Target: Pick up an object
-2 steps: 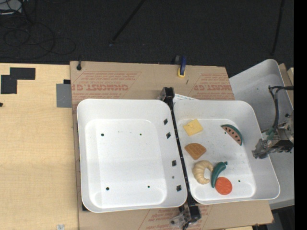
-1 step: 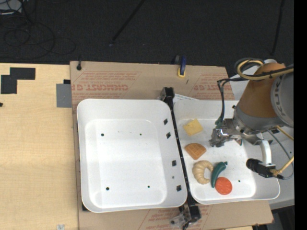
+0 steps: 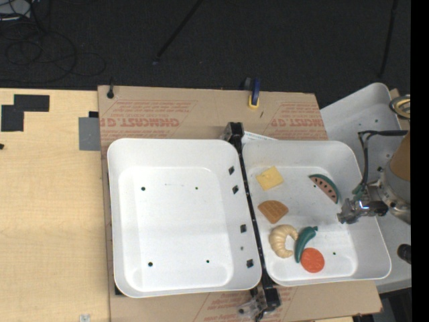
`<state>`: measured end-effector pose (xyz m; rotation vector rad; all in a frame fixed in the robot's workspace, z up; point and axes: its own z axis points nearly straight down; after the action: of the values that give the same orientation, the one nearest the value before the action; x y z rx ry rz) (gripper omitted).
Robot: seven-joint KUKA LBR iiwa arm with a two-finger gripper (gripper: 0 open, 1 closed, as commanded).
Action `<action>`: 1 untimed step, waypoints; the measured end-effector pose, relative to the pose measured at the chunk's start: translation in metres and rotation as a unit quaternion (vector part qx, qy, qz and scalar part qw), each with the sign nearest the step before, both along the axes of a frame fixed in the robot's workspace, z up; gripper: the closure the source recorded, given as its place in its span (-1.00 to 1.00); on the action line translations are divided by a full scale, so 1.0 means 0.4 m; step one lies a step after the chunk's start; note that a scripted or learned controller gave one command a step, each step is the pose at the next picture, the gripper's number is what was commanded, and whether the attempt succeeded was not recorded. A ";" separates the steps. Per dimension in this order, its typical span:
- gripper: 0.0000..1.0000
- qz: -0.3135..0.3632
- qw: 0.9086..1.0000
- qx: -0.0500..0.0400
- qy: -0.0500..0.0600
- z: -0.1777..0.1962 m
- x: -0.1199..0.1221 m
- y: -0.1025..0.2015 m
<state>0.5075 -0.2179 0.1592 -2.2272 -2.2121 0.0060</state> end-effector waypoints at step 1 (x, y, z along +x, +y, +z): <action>1.00 0.005 1.000 0.002 0.000 -0.159 0.101 0.176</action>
<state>0.5478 -0.1476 0.0954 -2.2133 -2.2226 0.0013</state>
